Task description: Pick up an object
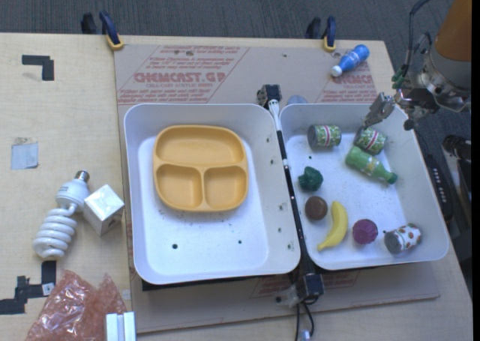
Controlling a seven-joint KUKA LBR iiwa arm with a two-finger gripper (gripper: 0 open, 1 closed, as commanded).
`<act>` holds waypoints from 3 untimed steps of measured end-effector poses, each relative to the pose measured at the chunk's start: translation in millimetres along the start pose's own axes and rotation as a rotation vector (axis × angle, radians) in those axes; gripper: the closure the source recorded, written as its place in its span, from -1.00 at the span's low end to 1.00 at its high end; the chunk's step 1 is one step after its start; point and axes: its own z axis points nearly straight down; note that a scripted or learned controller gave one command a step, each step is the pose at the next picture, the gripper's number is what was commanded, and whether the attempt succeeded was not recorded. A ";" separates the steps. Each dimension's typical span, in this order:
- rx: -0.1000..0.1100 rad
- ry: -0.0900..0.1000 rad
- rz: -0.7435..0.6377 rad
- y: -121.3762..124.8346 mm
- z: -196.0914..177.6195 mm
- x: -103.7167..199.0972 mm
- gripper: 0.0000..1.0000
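Approach step: gripper (380, 109) hangs open and empty above the right bin (427, 182) (upper corner), just over the small can (370, 140), so next it needs a straight descent onto it.

We see the arm (457, 28) cut off by the right edge, just beyond the right bin (427, 182), so most of its body is out of frame. At that bin's upper right corner the gripper (384, 107) is small and dark; we cannot tell how its fingers stand. Far left of the bin, at the bottom edge, the pink wrapper (71, 309) and a white block (121, 326) are cropped. Labels on the two cans (324, 136) inside the bin are too small to read.
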 end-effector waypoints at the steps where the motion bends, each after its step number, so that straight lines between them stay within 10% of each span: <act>1: 0.000 0.000 -0.001 23.0 116.2 24.5 -1.00; 2: 0.022 0.003 -0.004 38.5 165.2 28.8 -1.00; 3: 0.014 0.001 -0.003 40.2 154.4 28.6 1.00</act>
